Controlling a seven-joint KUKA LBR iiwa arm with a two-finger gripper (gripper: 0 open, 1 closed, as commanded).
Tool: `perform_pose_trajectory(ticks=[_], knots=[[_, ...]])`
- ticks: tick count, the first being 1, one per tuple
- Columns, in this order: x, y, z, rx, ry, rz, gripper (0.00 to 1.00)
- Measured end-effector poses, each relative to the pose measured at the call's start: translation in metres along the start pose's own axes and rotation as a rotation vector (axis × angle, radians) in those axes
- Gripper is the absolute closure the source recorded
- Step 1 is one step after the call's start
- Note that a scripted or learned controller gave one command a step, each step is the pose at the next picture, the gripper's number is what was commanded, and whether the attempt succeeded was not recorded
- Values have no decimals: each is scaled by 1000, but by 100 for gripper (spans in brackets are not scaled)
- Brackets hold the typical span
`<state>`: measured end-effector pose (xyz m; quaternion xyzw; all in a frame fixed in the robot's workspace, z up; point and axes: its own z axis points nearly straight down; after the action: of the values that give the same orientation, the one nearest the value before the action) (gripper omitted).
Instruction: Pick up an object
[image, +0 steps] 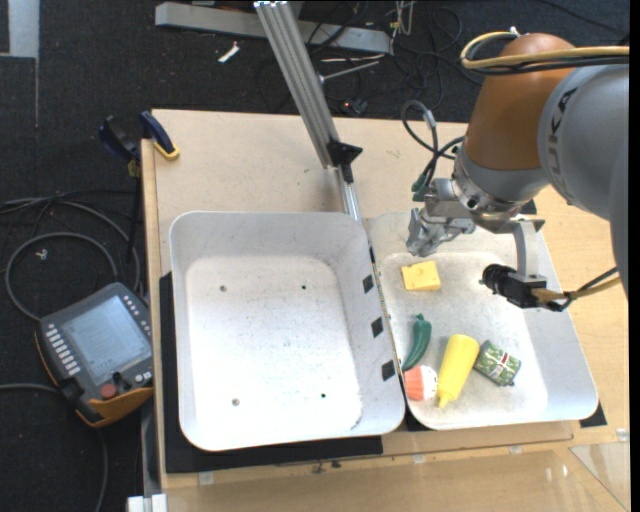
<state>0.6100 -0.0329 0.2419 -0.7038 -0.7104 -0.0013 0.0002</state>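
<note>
Objects for picking lie in the right shallow white bin: a yellow foam wedge, a green pepper-shaped toy, a yellow plastic bottle and a small green can. Left of them sits the left white bin, both on a pale wooden worktop above dark carpet, where a grey teach pendant lies. Reaching in from the right, the grey arm bends down; its hand hangs just above the wedge, and I cannot tell whether it is parted or closed.

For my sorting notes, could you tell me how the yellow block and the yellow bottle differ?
The yellow block is squarish and flat; the yellow bottle is long and tapered. The block lies just below the gripper; the bottle lies nearer the bin's front rim, beside the green pepper. Both are yellow, in the right bin.
</note>
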Motion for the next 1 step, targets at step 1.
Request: perform_pose_trajectory(ticks=[1], knots=[[59, -10, -6, 2, 0, 0, 100]])
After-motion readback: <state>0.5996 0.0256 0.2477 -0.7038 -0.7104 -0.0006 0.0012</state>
